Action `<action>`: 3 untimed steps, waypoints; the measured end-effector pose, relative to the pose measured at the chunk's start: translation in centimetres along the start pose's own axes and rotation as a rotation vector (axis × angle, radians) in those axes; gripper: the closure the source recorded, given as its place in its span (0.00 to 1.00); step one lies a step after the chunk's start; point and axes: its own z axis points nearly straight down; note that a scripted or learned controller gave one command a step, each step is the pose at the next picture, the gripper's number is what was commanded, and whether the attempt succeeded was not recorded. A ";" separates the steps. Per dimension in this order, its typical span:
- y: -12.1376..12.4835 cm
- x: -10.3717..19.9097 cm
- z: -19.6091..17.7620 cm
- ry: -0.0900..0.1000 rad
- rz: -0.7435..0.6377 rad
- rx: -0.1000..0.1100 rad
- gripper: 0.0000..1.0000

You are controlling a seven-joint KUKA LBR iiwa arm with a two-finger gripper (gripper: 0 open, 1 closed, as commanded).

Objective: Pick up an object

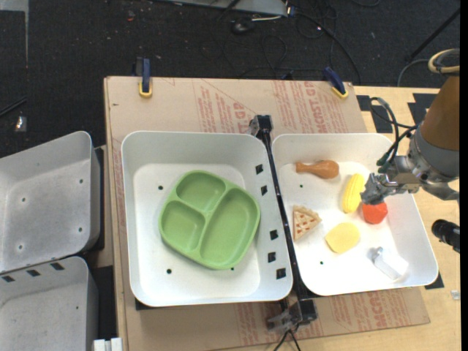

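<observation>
The red object (374,212), small and rounded, lies in the right bin (420,229) toward its right side, and it appears to be the target, since the gripper (375,191) sits directly over its upper edge. The object is partly covered by the gripper hardware. Whether the fingers are spread or closed cannot be determined from this angle, and nothing is visibly seated between them, so no hold is confirmed.

Just beside the red object, to its left, the yellow corn cob (352,192) stands lengthwise and nearly touches the gripper's near side. Below and left lies the pale yellow block (342,237), near but apart. The pizza slice (305,221) lies further left by the bin's inner wall, the chicken drumstick (319,169) sits toward the back, and a small white piece (386,262) rests at the front right. The left bin (139,269) holds the green divided plate (210,219), well apart from the work.

Assessment: the step in hand is the descent and closure on the red object. To execute it properly, the gripper should be centred over the object before closing, with the finger line kept off the corn cob, which is close enough to be nudged or caught. A rounded item may squirt out if pinched off centre; a straight vertical lift is advised.
</observation>
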 end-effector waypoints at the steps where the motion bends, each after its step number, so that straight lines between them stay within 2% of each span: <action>1: 1.2 4.8 -0.4 0.000 0.000 0.000 1.00; 2: 1.3 10.1 0.8 0.000 0.000 0.003 1.00; 3: 2.1 15.1 0.0 0.000 0.000 0.001 1.00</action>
